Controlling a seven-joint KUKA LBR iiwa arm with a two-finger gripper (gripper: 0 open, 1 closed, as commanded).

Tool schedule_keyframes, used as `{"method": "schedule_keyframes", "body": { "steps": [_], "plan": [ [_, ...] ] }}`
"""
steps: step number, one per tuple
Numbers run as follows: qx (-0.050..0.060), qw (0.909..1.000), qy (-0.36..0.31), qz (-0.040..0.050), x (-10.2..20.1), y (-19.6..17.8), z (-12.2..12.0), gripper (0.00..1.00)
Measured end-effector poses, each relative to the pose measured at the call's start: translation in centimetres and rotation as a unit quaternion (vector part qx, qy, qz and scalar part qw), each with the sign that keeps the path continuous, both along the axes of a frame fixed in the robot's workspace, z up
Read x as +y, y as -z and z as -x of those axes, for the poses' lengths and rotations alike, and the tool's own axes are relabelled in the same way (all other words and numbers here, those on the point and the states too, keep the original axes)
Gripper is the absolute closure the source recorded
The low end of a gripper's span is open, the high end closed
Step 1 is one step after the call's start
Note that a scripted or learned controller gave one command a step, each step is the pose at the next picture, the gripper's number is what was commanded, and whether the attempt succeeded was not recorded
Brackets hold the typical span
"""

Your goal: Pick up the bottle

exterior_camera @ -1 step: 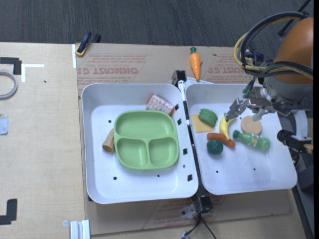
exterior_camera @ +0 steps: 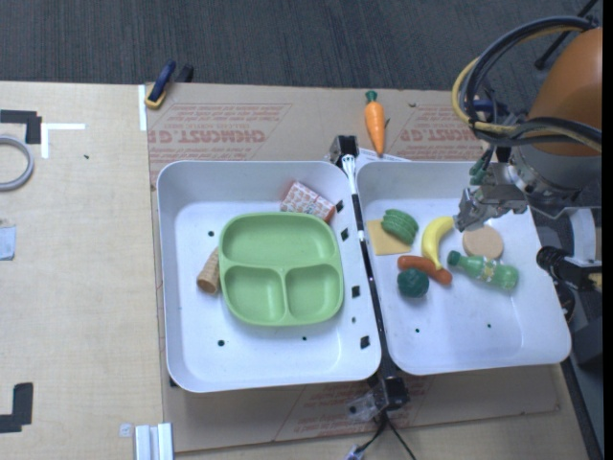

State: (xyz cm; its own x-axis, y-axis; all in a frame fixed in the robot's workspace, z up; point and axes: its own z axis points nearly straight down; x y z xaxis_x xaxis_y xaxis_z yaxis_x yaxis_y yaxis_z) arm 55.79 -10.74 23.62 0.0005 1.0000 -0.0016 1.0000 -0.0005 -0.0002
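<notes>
Green bottle (exterior_camera: pixel 484 270) on its side just below the pincer (exterior_camera: pixel 471 218), finger state impossible to tell.

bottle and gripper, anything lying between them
In the camera view, a round tan disc lies between the gripper above and the green bottle below, at the bottle's upper edge.

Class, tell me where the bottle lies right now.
The green bottle lies on its side in the right-hand bin, just below the round tan biscuit and right of the banana.
</notes>
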Motion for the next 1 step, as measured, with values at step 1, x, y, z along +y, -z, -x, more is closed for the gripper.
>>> {"method": "schedule_keyframes", "body": {
  "steps": [1],
  "plan": [
    [0.001,0.9918,0.128,-0.0007,3.65,2.76,7.72,1.00]
  ]
}}
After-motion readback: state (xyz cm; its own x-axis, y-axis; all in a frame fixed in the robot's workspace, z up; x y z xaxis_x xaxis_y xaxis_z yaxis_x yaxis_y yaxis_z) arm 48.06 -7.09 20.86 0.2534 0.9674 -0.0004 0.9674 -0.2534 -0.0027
